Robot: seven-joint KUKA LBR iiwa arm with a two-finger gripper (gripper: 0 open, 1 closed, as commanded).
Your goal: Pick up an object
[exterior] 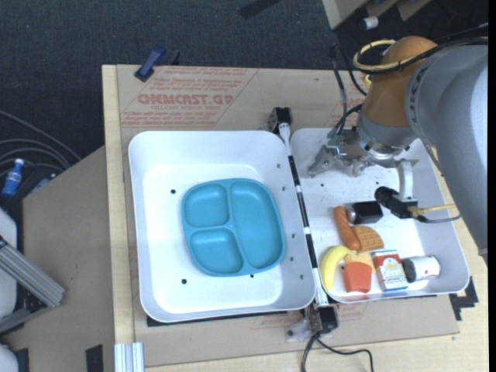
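My gripper (338,163) hangs over the far end of the right bin (448,284), its fingers spread open with only white bin floor between them. The toy items lie nearer the front of that bin, apart from the gripper: an orange sausage (343,227), a brown waffle piece (370,238), a small black block (365,211), a yellow banana (332,263), an orange block (356,277), a red and blue box (390,273) and a white cylinder with a red band (424,268).
The left bin (155,177) holds a blue divided plate (231,226). A black-edged rim (297,200) separates the two bins. The grey arm with its orange band (395,76) covers the right bin's far right corner.
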